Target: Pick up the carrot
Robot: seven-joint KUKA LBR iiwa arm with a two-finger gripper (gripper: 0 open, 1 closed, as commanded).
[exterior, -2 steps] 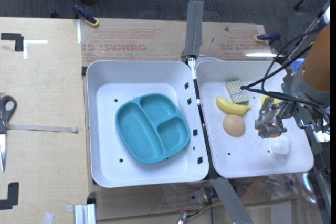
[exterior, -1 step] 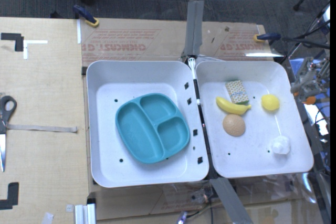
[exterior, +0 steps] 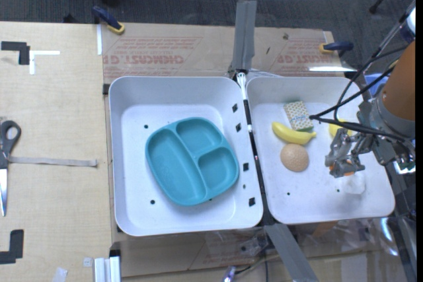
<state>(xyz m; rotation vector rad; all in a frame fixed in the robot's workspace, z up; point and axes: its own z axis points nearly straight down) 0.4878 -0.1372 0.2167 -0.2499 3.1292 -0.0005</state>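
Right bin (exterior: 310,198): holds the food items and the gripper.
Gripper (exterior: 345,165): low over the right bin's floor, towards its right edge, with dark cables crossing above it. Whether it is open or closed cannot be told.
Carrot: its place cannot be told for sure. My guess is that it lies hidden under the gripper and cables, near the right bin's right edge.
Banana (exterior: 293,134): near the middle of the right bin, just above a tan round item (exterior: 295,158).
Speckled block (exterior: 298,114): towards the right bin's back edge, touching the banana.
Yellow piece (exterior: 334,129): partly behind the cables, just beside the gripper.
Pale lump (exterior: 355,185): on the bin floor just in front of the gripper; too blurred to name.
Left bin (exterior: 132,198): carries a teal divided plate (exterior: 192,160), well apart from the gripper.
Handling: a carrot is probably light, stiff, smooth and tapered, and likely to roll.
Hold: best taken across its thicker half, square to its length, so that it does not slide out along the taper.
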